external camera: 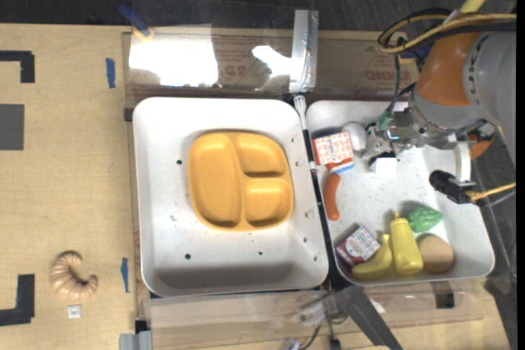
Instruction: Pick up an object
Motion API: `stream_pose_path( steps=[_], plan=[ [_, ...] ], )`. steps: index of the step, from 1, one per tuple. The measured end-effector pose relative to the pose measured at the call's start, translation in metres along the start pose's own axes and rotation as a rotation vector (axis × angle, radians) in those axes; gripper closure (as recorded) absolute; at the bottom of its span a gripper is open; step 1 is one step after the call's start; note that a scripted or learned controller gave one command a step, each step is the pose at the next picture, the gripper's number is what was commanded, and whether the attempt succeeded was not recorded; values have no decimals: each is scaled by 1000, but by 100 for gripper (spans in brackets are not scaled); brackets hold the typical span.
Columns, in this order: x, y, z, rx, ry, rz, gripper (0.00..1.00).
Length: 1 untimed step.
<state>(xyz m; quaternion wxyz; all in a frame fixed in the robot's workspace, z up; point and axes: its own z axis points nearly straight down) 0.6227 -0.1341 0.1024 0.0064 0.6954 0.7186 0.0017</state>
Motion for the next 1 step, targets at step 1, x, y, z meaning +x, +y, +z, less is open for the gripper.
stream_pose_path(
  steps=[1],
  plan=[
    [117,1,-86,6,9,132,100]
  ],
)
